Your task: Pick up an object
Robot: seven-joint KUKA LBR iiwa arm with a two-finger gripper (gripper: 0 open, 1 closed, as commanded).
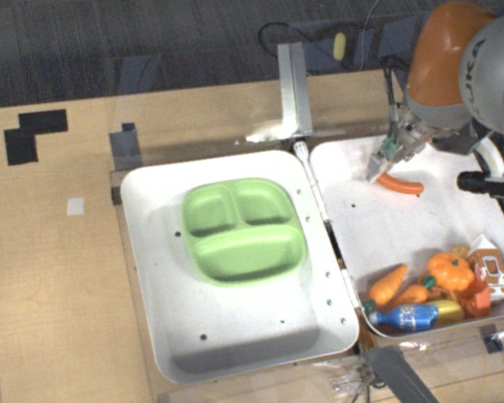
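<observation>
A small orange-red sausage-shaped toy point(401, 185) lies alone in the back half of the right bin point(426, 225). My gripper point(391, 157) hangs just above and behind it, near the bin's back wall. The gripper is open and nothing sits between its fingers. A pile of toys fills the bin's front edge: a carrot point(388, 284), an orange pumpkin point(449, 271), a blue bottle point(407, 317), a yellow piece point(446, 309) and a brown-and-white carton point(491, 272).
A green divided plate point(240, 229) rests in the left bin point(166, 285). A metal post point(295, 89) stands behind the divider between the two bins. The grey arm with its orange band point(447, 56) reaches in from the right.
</observation>
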